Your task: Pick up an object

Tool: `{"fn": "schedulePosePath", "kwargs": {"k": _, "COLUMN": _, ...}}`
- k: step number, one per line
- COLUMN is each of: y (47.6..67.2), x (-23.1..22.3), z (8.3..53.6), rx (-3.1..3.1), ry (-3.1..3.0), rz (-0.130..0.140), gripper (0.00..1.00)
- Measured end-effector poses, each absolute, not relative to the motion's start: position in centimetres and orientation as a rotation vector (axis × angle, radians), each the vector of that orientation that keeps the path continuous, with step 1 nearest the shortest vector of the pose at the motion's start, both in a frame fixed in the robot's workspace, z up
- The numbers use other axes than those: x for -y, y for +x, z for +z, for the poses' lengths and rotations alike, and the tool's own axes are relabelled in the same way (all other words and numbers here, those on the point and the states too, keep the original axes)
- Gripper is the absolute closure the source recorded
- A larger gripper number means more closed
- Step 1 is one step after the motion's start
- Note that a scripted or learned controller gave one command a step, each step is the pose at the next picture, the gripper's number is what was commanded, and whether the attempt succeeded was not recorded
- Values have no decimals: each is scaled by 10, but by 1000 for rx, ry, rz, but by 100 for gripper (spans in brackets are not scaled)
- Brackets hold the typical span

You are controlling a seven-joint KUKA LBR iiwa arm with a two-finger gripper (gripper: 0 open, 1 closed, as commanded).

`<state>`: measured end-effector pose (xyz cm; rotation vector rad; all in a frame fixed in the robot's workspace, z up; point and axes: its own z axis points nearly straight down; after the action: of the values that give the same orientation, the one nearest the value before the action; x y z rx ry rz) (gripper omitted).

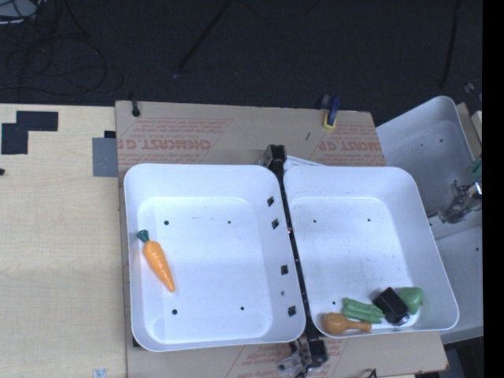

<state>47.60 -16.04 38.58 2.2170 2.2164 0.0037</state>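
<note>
An orange toy carrot [158, 265] with a green top lies near the left wall of the left bin [201, 176]. In the front right corner of the right bin [354, 178] several small things huddle together: a green pod [361, 310], a black block [391, 305], a rounded green piece [411, 296] and a tan-orange gourd shape [345, 324]. The black block rests partly on the green pieces.
Both bins sit on a cardboard sheet [236, 136] and meet along a black clipped seam [285, 242]. A grey metal plate [421, 136] with a small metal fitting [463, 199] lies to the right. A blue and yellow clamp [331, 110] grips the cardboard's far edge.
</note>
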Motion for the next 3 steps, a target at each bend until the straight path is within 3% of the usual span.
{"fn": "schedulePosePath", "kwargs": {"k": 1, "y": 503, "x": 139, "z": 247, "rx": -2233, "ry": 2229, "rz": -12, "gripper": 100}}
{"fn": "schedulePosePath", "kwargs": {"k": 2, "y": 529, "x": 158, "z": 382, "rx": -2212, "ry": 2212, "rz": 9, "gripper": 100}}
{"fn": "schedulePosePath", "kwargs": {"k": 3, "y": 509, "x": 117, "z": 499, "rx": -2220, "ry": 2210, "rz": 10, "gripper": 100}}
